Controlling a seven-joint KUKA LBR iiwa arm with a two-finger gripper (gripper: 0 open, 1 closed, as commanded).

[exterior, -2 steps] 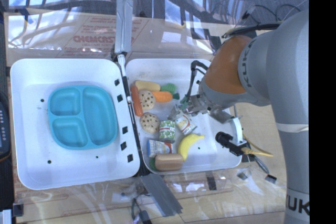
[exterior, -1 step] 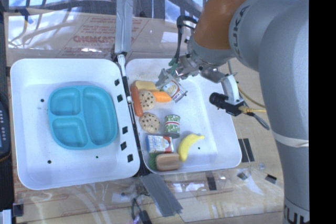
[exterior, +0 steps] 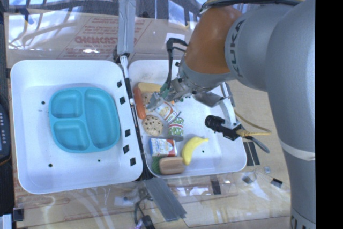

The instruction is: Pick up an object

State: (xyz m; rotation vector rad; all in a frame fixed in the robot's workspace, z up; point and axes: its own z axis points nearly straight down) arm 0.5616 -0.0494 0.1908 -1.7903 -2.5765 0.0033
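My gripper [exterior: 161,97] hangs low over the upper left part of the right bin [exterior: 230,150], under the arm's orange band. It sits just above a white packet [exterior: 164,111] and next to an orange sausage-like piece [exterior: 139,102] and a yellow wedge [exterior: 148,87]. Below these lie a chocolate-chip cookie [exterior: 153,125], a green and white packet [exterior: 176,127], a small carton [exterior: 162,146], a yellow banana [exterior: 193,148] and a brown bun [exterior: 170,165]. The arm hides the bin's upper right part.
The left bin [exterior: 27,115] holds a blue divided plate [exterior: 84,118]. A raised divider with black clips [exterior: 130,115] runs between the bins. A black fitting [exterior: 221,126] juts over the right bin's right side.
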